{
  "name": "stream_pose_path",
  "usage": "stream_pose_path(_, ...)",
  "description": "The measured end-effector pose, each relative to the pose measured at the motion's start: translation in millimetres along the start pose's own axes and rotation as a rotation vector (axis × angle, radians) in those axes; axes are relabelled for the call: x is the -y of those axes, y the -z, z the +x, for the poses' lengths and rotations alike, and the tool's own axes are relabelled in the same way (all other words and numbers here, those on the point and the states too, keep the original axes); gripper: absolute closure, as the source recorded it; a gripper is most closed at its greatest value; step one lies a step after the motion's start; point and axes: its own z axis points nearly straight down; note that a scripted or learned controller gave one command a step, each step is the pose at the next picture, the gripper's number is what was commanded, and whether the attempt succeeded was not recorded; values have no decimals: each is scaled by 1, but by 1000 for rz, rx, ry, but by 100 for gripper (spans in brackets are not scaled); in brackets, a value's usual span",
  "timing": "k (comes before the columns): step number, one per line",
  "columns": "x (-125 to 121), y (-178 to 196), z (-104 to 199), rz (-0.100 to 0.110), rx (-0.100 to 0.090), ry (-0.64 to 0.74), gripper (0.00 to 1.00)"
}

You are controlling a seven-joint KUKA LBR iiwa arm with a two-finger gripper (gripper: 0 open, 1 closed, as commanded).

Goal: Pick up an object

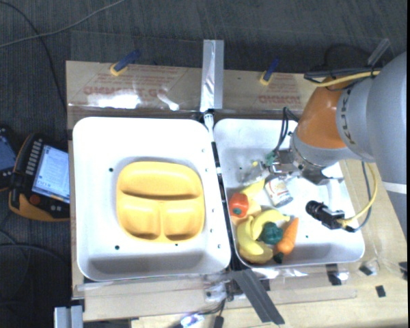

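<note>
My gripper (276, 171) is low over the middle of the right bin (342, 248), with the grey arm and its orange band (322, 120) coming in from the right. Just under it lies a small white packet with red print (279, 193); whether the gripper touches it I cannot tell. Toy food is piled at the bin's front left: a yellow banana (251, 246), a red-orange tomato (238, 203), an orange carrot (288, 235) and a green piece (271, 234).
The left bin (96, 251) holds a yellow divided plate (161, 199). A black connector on a yellow cable (326, 214) hangs over the right bin's right half. A handheld controller (41, 180) lies off the bench at far left.
</note>
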Motion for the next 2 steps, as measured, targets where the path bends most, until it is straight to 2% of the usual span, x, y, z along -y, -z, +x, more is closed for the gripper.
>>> stream_pose_path(1,-1,10,0,-2,0,1,100)
stream_pose_path(2,-19,0,-17,3,1,-101,100)
